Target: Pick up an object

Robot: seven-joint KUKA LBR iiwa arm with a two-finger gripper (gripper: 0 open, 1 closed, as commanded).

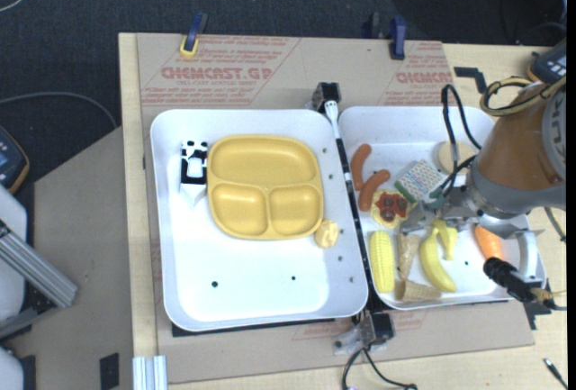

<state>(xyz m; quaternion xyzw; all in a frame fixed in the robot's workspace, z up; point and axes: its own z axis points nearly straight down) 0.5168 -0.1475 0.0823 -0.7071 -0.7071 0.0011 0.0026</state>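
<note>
Corn cob (382,259) at right bin's (360,199) near-left corner; "CHEMCAST" printed along bench's (270,64) far edge; gripper (430,219) over banana (435,260), opening impossible to tell.

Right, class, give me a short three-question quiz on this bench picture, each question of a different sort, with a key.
1. True or false: the yellow divided plate lies in the right bin.
2. Which lies nearest the left bin's wall in the right bin? A) corn cob B) banana C) carrot
3. Fill in: the gripper hovers over the ____ bin.

Key: 1 false, it lies in the left bin; 2 A; 3 right.
</note>
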